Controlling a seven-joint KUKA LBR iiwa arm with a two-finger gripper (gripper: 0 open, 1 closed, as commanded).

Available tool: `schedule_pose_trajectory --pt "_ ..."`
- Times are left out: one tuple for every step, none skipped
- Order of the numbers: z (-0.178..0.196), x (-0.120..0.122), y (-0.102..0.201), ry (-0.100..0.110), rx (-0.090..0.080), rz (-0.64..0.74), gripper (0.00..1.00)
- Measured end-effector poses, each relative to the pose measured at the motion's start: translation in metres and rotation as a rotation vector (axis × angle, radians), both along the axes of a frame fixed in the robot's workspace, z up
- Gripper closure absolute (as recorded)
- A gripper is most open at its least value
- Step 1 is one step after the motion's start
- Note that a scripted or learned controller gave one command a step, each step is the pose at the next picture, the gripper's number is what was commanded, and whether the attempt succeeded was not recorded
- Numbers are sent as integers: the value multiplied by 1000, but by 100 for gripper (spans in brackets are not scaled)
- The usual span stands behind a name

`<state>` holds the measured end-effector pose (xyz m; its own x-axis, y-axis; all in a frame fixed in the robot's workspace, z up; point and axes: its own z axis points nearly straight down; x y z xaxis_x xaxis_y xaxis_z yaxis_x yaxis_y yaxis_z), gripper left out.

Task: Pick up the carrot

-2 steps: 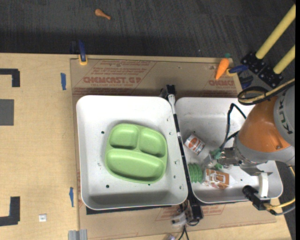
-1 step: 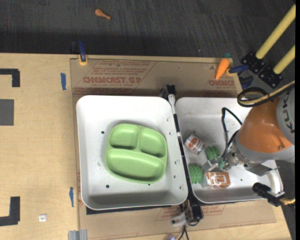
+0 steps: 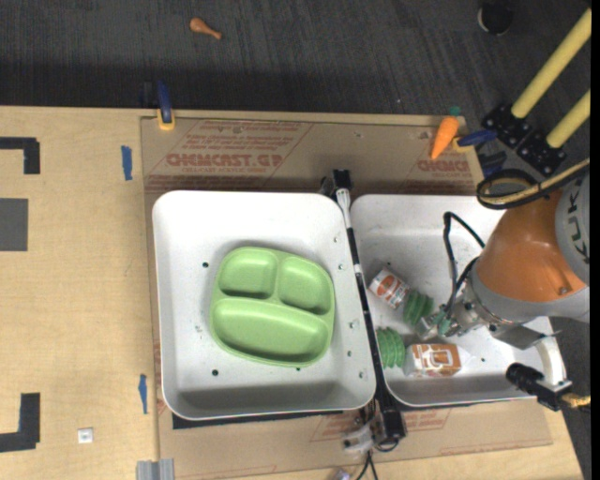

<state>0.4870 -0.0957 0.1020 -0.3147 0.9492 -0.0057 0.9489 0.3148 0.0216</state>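
A: Where are the jaws?

B: The jaws [image 3: 448, 322] sit low in the right bin [image 3: 412, 220], under the arm's [image 3: 525, 258] orange band, which comes in from the right. They are small and partly covered by the wrist, so I cannot tell whether they are spread or pressed together, and I see nothing clearly between them.

A: What lies closest to them?

B: Just to their left is a small bottle [image 3: 398, 292] with an orange-and-white label and a green cap, lying on its side. Just below them lies a second bottle [image 3: 422, 357] of the same kind, its green cap pointing left toward the wall between the bins.

A: And the carrot?

B: The carrot [image 3: 444, 134] is outside both bins. It lies on the brown cardboard sheet [image 3: 244, 155] on the counter [image 3: 66, 281], beyond the far rim of the right bin, near that bin's far right corner. It is orange with a green top, tilted, and well apart from the jaws, which are down inside the bin.

A: What else is there?

B: The left bin [image 3: 187, 225] holds a green divided plate [image 3: 275, 305] with three sections. Past the counter's far edge, a small orange thing [image 3: 203, 28] lies on the dark floor [image 3: 328, 47].
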Motion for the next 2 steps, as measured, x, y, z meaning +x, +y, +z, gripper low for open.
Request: schedule_pose_trajectory --pt "32 -7 -38 18 -5 153 100" --pt "112 -7 38 19 -5 299 100"
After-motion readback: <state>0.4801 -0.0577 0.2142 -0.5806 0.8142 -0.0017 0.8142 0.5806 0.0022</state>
